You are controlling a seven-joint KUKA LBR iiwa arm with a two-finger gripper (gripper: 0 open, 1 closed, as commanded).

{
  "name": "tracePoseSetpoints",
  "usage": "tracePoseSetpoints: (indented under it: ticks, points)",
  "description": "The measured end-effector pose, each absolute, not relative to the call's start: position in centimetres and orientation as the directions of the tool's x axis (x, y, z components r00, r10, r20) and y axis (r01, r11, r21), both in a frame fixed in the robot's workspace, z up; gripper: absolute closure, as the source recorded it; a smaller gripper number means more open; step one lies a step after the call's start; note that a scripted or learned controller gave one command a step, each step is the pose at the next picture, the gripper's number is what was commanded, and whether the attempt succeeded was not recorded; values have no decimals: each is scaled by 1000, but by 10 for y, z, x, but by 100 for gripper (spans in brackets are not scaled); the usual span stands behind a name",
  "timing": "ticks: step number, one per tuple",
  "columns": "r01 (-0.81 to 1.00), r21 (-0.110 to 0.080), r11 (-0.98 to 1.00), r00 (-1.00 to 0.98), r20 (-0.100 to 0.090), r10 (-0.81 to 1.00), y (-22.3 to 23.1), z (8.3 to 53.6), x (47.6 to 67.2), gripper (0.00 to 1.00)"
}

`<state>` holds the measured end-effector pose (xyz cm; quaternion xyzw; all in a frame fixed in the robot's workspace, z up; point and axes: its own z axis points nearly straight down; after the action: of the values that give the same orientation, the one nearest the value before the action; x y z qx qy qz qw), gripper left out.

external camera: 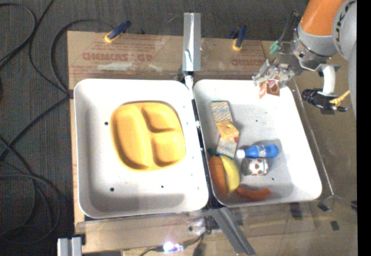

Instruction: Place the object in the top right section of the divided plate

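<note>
Over the right bin's far right corner, your gripper [272, 78] pinches a small red-and-white object [270, 89], so you must carry it left across the divider to the yellow plate [149, 134] in the left bin [93, 191], far-right section.

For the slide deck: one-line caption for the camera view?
Grey-and-orange arm's gripper over right white bin; yellow divided plate in left bin.

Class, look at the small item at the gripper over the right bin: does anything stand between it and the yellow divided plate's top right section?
Only the two bins' adjoining walls lie between the gripper and the divided plate. Its top right section holds nothing.
</note>
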<state>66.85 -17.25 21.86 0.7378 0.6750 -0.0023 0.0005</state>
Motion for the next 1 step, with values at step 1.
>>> tracePoseSetpoints:
  ticks: [1]
  points:
    - [975,-5,-220,220,0,975,-90,186,631,100]
